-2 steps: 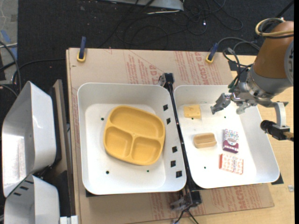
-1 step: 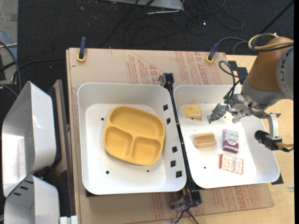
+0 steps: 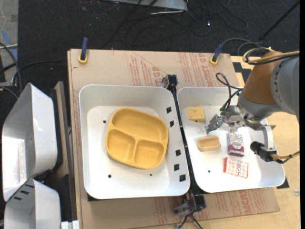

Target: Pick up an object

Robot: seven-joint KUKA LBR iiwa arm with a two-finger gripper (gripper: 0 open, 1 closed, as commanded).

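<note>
Left bin [image 3: 90,142] holds a stiff yellow divided plate [image 3: 137,138], awkward to pinch; right bin [image 3: 274,178] has graspable light pieces: tan block [image 3: 196,114], tan bar [image 3: 208,143], two slick packets; hand [image 3: 217,121] hovers between them, open/closed state unclear.

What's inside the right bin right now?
In the right bin: a yellow block, a tan block, a purple packet, a red-and-white packet. The gripper hangs over it; the arm hides the far right corner.

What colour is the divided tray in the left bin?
Yellow: the divided tray, seen in the camera view.
</note>
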